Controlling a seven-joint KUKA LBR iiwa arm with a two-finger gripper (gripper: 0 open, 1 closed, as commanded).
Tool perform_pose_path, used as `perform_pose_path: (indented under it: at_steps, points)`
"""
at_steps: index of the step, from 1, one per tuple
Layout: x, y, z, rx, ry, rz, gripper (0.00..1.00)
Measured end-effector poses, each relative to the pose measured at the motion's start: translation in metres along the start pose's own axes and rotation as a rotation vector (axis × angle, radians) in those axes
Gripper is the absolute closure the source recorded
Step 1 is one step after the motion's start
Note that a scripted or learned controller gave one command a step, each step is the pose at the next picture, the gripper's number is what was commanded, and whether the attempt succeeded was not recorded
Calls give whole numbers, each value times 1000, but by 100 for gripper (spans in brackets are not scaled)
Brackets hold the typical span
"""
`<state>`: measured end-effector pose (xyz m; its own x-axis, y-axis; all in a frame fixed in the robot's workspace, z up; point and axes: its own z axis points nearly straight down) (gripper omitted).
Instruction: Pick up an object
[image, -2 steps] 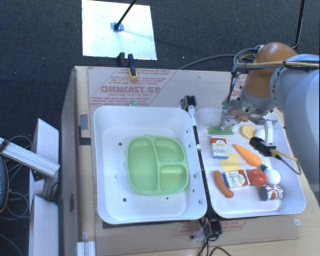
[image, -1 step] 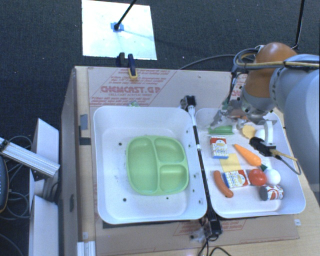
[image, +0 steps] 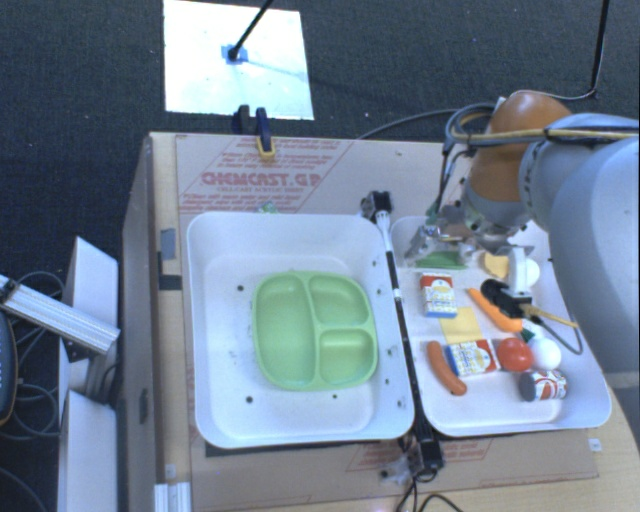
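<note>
My gripper (image: 443, 238) hangs low over the back left corner of the right bin (image: 585, 408), just above a flat green piece (image: 441, 260). In front of it lie a small red and white carton (image: 437, 294), a yellow cheese slice (image: 460, 325) and an orange carrot (image: 494, 310). Nearer the front are a red sausage (image: 446, 368), a red and white box (image: 474, 356), a tomato (image: 515, 354), a white egg (image: 546, 352) and a small can (image: 542, 385). No thing shows between the gripper's fingers.
The left bin (image: 215, 300) holds a green divided plate (image: 314, 329). A black rail (image: 394, 290) runs between the two bins. A pale yellow piece (image: 495, 265) lies at the back of the right bin, under the arm (image: 580, 190).
</note>
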<state>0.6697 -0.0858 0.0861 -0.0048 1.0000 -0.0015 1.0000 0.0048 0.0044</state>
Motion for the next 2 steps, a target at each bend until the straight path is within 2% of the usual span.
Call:
perform_pose_path:
  at_steps: [1,2]
  points:
    - [0,2,-12,-5,-1,-2,100]
    - [0,2,-12,-5,-1,-2,0]
